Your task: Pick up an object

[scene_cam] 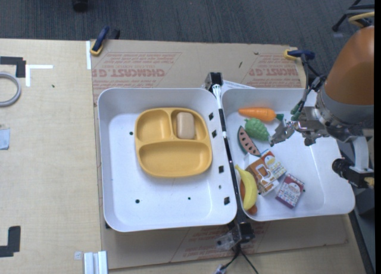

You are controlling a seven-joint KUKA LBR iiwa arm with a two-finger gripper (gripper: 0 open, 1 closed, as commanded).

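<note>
**Robot arm reaching over the right bin of toy food**

Two shallow white bins sit side by side on a cardboard-covered bench. The left bin (119,165) holds a yellow divided plate (174,142) with a tan block (185,126) in its upper right compartment. The right bin (324,192) holds an orange carrot (258,113) near the top, a green leafy piece (257,128) just below it, a watermelon slice (245,140), a banana (248,187) along the left wall, and two small printed boxes (266,171) (290,190) side by side. The gripper (281,132) hangs over the right bin, just beside the green piece, its fingers slightly parted with nothing between them.
</note>
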